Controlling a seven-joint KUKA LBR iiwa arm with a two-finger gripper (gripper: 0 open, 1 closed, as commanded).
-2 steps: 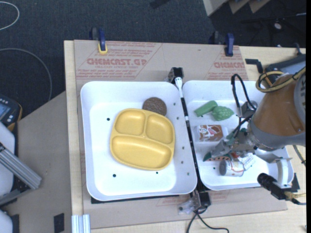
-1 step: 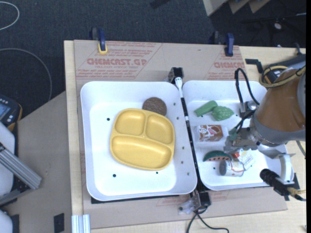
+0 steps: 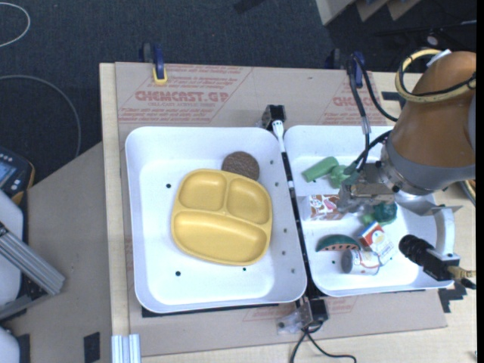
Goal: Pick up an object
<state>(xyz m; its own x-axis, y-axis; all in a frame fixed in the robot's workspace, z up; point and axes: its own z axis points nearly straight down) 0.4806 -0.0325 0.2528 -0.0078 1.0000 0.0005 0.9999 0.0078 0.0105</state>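
Gripper [image 3: 363, 190] hangs low over the right bin [image 3: 333, 278]; whether it is open, shut or gripping cannot be told. Just beside it toward the left bin [image 3: 144, 203] lies a green toy [image 3: 324, 169], with a printed packet [image 3: 325, 205] just below. Both look light; the toy seems stiff enough to pinch across its narrow body, the packet probably thin and slippery.

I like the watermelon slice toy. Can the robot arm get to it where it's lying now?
Probably yes. The watermelon slice lies flat in the right bin, the same bin the tool hangs over, and nothing covers it. A small grey piece and a red-and-white packet sit close by, so a grab might bump those.
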